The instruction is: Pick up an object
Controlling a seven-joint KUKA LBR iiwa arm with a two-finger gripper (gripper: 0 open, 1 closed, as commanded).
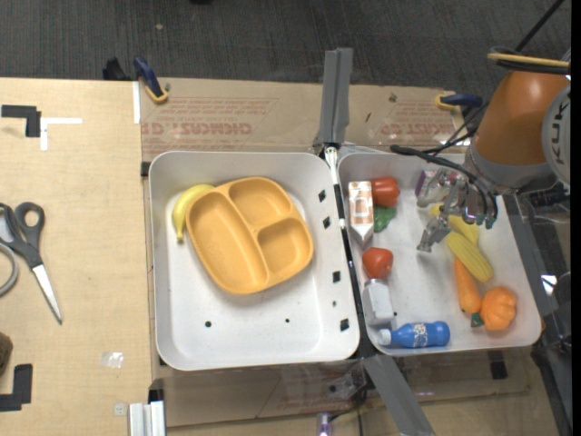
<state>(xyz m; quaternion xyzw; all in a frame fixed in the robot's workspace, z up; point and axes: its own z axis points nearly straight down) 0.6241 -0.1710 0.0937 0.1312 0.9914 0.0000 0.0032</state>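
A pale wooden bench [73, 271] carries two shallow white plastic bins side by side. Taking the right bin [413, 284] as the landmark, the left bin [245, 334] touches its left wall and holds a large orange three-compartment plastic tray [250, 234], which lies over most of a yellow toy banana [184, 207]; covered that way, the banana looks hard to reach.

The grey arm with its orange band [517, 121] leans in over the right bin's upper right corner. Its two-finger gripper [445, 221] hangs above the bin's upper middle, jaws apart, with nothing between them.

The candidates to pick lie scattered in this bin. A yellow toy corn cob [469, 251] lies just beside the gripper, probably the easiest target. Below it are an orange toy carrot [467, 287] and a small orange toy pumpkin [498, 306]. A blue and white bottle [419, 334] lies along the bottom wall, with a red toy tomato [378, 262] near the left wall.
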